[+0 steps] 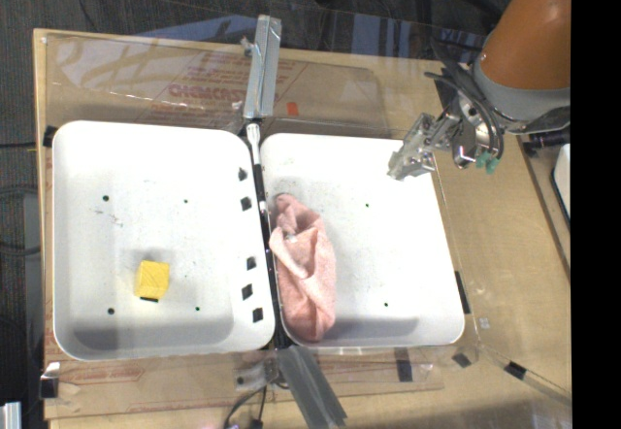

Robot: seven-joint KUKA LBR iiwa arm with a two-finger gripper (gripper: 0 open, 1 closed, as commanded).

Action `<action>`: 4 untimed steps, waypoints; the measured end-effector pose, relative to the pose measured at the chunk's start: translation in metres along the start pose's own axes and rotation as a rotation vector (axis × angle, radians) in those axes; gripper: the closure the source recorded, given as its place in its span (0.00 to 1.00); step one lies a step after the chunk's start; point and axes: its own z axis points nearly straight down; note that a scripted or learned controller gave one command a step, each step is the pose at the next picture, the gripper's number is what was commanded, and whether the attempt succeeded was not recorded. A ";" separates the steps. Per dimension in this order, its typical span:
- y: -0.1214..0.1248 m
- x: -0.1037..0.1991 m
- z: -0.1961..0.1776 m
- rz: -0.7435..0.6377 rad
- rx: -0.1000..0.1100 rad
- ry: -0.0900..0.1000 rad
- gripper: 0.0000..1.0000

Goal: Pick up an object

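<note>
A crumpled pink cloth (304, 267) lies along the left wall of the right bin (427, 320). A small yellow block (152, 280) rests in the lower left part of the left bin (78, 155). My gripper (411, 161) hangs over the upper right corner of the right bin, well away from both objects. Its fingers (401, 165) point down and to the left with a narrow gap and nothing between them.
A metal bar (260, 78) runs from the back of the bench down to the divider between the bins. The arm's orange band (529, 24) and cables (475, 141) sit at the upper right. Bare bench surface lies right of the right bin.
</note>
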 end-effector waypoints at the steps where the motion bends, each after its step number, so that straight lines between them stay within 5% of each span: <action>1: -0.019 0.061 -0.018 -0.232 0.000 -0.001 1.00; 2: 0.000 0.000 0.053 -0.141 0.000 0.001 1.00; 3: 0.017 -0.054 0.050 -0.402 0.000 -0.003 1.00; 4: 0.024 -0.072 0.016 -0.725 0.000 -0.004 1.00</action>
